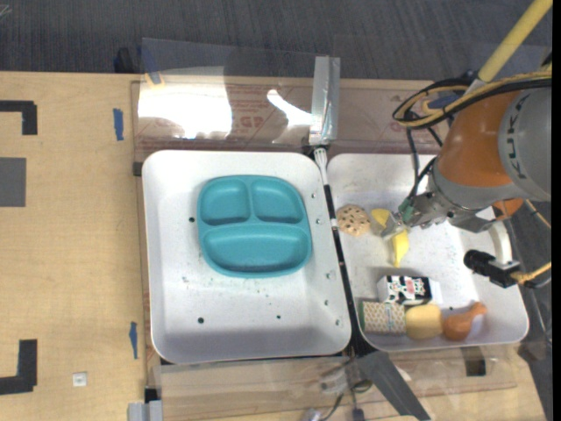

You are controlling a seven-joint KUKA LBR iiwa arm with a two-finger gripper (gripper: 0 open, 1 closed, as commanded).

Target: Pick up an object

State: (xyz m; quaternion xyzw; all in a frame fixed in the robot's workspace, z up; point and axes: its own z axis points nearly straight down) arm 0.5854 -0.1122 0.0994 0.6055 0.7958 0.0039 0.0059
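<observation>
Crowding the right bin (517,323) are a cookie (352,220) at 10 o'clock, a yellow banana (399,246) just beside it toward the centre, and along the 6 o'clock wall a black-and-white carton (405,288), a wafer block (382,317), a tan bun (423,322) and an orange piece (459,321), close together. Lying in the left bin (166,235), a teal divided plate (254,224) sits near centre. Whether the gripper (408,217) is open or closed cannot be told; it sits over the banana's upper end, its fingers hard to make out, so no grip is confirmed.
</observation>
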